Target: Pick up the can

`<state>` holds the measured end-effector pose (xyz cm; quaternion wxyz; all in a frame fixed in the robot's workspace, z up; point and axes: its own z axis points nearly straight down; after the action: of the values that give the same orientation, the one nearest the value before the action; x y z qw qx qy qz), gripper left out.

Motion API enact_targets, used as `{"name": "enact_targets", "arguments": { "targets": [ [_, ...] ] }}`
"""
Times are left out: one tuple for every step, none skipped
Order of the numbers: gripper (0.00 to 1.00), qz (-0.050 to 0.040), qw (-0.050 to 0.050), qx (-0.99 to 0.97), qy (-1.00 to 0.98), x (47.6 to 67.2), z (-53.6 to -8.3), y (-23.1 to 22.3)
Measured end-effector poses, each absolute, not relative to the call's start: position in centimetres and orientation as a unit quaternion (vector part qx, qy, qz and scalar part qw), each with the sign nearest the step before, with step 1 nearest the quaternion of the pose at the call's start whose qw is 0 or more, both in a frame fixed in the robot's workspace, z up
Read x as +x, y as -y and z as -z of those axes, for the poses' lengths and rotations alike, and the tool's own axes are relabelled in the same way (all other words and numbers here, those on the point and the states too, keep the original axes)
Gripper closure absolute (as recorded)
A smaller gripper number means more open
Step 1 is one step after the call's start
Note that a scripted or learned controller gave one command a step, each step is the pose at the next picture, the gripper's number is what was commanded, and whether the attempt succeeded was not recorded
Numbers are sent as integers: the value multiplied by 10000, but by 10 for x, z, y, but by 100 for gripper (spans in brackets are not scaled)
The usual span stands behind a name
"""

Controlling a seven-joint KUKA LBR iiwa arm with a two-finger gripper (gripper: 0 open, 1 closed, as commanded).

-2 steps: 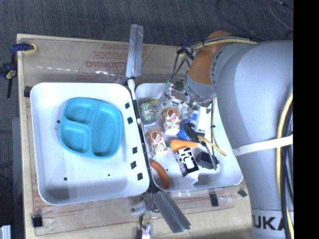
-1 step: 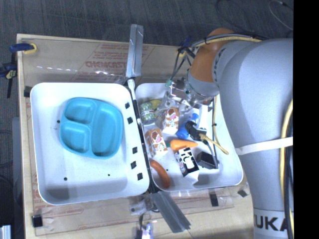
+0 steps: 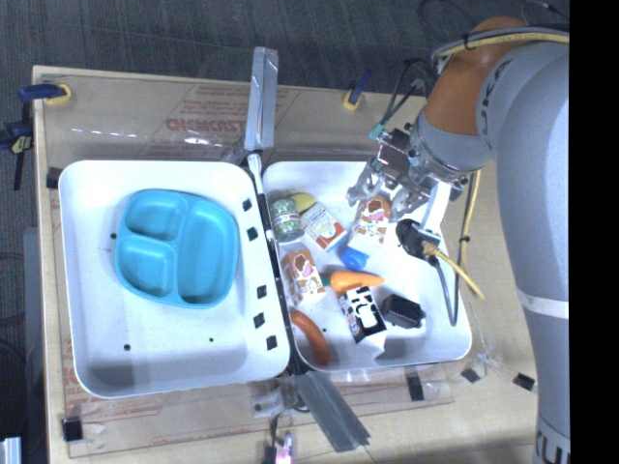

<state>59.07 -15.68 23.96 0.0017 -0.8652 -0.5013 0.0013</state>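
Your gripper (image 3: 385, 193) hovers over the right bin (image 3: 440, 341).
Its grasp is unclear; the can (image 3: 286, 217) lies well apart, perhaps untouched.

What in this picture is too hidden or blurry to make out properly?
- Gripper: camera view, blurred against its own metal parts; finger state unclear.
- Carton beneath it: top covered by the gripper.
- Can: label too small to read.
- Arm: cut off by the right edge.

Two shallow white plastic bins (image 3: 87, 356) are sitting side by side, one blue sectioned plate (image 3: 177, 247) is lying inside, and one green-labelled metal can (image 3: 286, 217) is resting among small cartons.
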Motion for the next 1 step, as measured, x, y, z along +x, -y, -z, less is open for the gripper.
{"name": "enact_targets", "arguments": {
  "targets": [
    [100, -34, 30, -9447, 3278, 569, -218, 76]
  ]
}}
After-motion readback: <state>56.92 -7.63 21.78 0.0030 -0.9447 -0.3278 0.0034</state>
